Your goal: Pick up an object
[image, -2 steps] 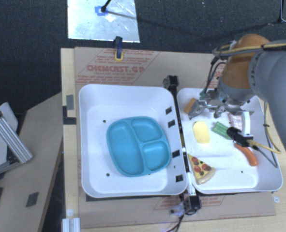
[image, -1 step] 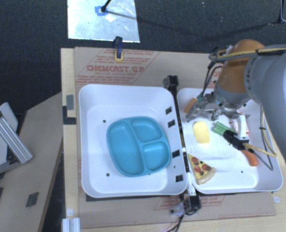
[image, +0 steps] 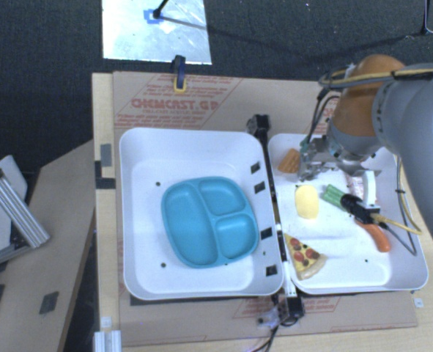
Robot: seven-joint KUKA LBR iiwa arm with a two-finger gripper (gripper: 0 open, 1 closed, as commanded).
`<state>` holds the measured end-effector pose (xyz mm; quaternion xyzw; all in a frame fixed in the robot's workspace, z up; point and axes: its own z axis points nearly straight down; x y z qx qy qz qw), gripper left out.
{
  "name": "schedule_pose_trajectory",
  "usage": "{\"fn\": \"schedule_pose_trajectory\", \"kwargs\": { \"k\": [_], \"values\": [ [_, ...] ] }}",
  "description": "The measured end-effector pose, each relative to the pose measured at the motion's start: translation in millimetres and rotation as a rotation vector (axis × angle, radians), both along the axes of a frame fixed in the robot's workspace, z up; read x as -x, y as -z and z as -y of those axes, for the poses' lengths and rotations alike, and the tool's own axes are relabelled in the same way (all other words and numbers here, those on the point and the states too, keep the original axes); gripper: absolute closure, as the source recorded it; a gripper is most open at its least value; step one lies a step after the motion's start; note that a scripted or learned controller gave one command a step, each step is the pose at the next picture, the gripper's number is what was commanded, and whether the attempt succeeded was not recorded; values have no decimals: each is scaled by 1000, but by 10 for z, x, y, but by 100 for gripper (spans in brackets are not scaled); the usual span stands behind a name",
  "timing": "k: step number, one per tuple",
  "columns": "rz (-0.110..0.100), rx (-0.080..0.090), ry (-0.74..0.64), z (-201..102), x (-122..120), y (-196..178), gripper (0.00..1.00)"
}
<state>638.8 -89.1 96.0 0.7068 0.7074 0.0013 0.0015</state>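
Observation:
My gripper [image: 309, 167] hangs low over the far left part of the right bin [image: 348, 270]. It sits right beside an orange wedge-shaped piece [image: 289, 160], which lies just to its left, and I cannot tell whether they touch. A yellow rounded piece [image: 307, 202] lies a little nearer the front, below the gripper. A pizza-slice toy [image: 304, 256] rests at the bin's front left. A green piece [image: 334, 195] and an orange carrot-like piece [image: 377, 237] lie to the right, partly under the wrist.
The left bin [image: 143, 160] holds a blue divided plate [image: 207, 221]. A black divider rail [image: 264, 174] runs between the bins. The grey arm [image: 414, 116] covers the right bin's far right corner.

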Motion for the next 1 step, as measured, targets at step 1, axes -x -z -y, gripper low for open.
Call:
{"fn": "schedule_pose_trajectory", "kwargs": {
  "k": [1],
  "values": [
    [3, 1, 2, 68, 8, -623, 100]
  ]
}}
